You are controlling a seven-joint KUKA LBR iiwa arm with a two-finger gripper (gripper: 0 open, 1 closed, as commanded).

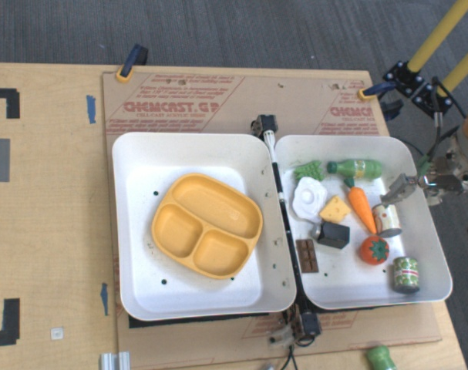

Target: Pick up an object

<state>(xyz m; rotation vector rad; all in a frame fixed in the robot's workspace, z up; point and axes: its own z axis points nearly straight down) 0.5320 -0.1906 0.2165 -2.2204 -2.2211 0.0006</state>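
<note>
The right bin (438,277) holds several toy foods: a green bottle (355,168), a leafy green piece (309,169), a fried egg (308,199), a cheese wedge (335,210), a carrot (361,209), a black block (332,235), a brown chocolate bar (307,255), a red tomato (375,250), a green-labelled can (405,274) and a small pale cylinder (387,220). My gripper (395,191) reaches in over the bin's right side, just right of the carrot and above the pale cylinder. I see nothing held in it.
The left bin (137,149) holds a yellow three-part plate (207,226). A black divider clamp (264,123) sits between the bins at the back. A green object (380,355) lies on the bench in front of the right bin. Yellow poles (442,25) stand at the back right.
</note>
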